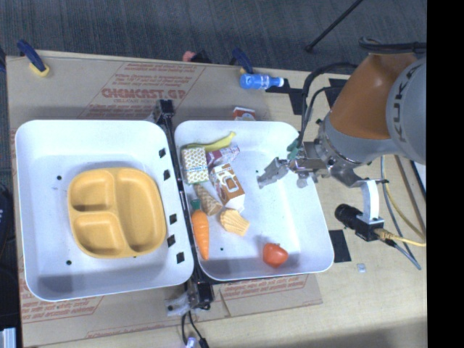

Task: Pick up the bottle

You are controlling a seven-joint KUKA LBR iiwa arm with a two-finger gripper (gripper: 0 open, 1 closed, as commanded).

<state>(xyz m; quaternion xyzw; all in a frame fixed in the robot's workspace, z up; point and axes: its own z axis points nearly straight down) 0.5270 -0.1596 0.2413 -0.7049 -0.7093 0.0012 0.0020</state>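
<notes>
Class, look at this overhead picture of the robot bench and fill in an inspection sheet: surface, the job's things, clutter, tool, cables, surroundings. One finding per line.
Surface: bench with cardboard sheet, two white bins side by side.
Job's things: blue bottle lying on the bench behind the right bin, outside both bins.
Clutter: yellow tray in left bin; carrot, tomato, banana, small cartons in right bin.
Tool: tool over right bin, holding nothing visible.
Cables: yellow and black cables at right.
Surroundings: dark carpet; blue clamps on rear edge.
</notes>
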